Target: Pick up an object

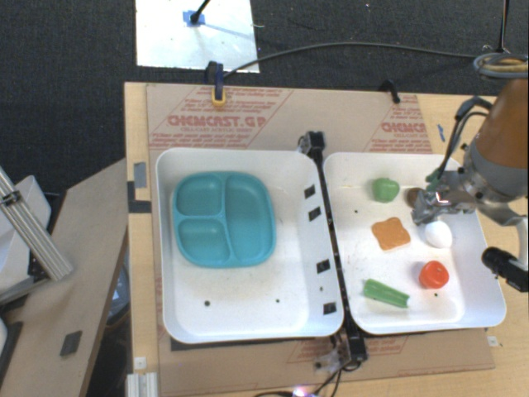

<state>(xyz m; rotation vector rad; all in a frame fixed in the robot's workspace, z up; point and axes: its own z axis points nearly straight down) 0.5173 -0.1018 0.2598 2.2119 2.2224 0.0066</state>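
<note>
The gripper hangs low over the right bin, just beside a smooth white egg-shaped object. How it stands cannot be told from this view. In the same bin lie a round green object, a flat orange toast-like piece, a glossy red round object and a long green piece. In the left bin rests a teal plastic plate with three compartments.
</note>
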